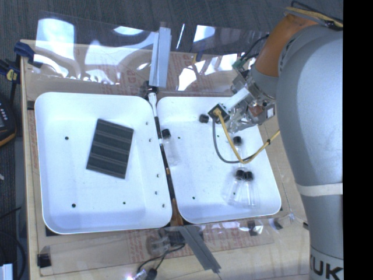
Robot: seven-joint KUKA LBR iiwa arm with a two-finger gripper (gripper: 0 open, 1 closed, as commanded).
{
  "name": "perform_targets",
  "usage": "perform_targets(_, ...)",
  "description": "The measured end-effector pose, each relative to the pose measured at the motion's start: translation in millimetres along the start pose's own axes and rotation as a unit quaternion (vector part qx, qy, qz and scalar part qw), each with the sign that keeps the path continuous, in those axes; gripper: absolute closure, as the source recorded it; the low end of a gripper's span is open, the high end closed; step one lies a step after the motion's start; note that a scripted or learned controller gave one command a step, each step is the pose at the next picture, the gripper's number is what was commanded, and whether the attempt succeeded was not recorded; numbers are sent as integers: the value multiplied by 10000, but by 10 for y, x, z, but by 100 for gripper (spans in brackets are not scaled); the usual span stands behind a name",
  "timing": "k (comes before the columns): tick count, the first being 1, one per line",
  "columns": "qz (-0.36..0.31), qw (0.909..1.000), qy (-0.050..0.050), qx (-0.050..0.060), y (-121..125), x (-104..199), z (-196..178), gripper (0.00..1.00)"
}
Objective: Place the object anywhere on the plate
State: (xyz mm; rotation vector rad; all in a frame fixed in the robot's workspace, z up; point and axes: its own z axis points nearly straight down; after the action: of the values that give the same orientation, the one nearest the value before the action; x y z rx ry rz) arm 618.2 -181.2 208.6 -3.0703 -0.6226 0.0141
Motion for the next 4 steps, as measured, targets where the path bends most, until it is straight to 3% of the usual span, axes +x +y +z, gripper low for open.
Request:
perform_targets(1, 412, 9991, 13, -30, -734, -38, -262, 100)
perform_targets(2, -107, 9999, 11, -37, -1614, -725, -161, 100)
perform_targets(3, 556, 9984, 11, -48, -2034, 546, 163, 100)
perform_targets(4, 952, 9954, 30, -47, -2608, 679, 196, 100)
